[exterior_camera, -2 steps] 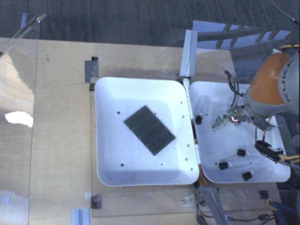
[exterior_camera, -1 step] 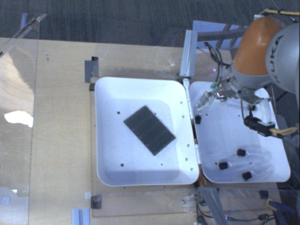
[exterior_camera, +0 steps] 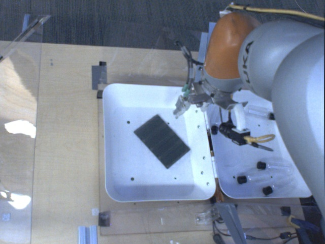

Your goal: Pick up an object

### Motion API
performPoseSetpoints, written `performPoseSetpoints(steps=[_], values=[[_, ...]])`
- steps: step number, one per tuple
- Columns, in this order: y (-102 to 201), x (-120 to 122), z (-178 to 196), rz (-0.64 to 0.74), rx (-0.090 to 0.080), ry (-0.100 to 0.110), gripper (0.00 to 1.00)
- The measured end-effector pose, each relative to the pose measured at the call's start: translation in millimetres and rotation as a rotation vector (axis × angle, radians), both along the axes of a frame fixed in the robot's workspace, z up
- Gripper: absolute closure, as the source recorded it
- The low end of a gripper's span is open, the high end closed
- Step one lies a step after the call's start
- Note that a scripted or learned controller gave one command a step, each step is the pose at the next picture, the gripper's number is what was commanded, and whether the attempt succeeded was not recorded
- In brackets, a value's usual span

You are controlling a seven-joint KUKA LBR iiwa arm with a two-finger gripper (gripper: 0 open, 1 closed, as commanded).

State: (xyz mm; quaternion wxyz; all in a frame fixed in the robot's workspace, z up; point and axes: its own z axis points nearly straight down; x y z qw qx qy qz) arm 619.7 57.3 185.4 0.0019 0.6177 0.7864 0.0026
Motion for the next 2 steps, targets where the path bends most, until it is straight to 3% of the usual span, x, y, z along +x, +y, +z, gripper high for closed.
performPoseSetpoints(steps=[1,2], values=[[-63,5,0,-0.010,-0.002,-0.001,0.00],[-113,-31,0,0.053,-0.002,0.000,0.00]])
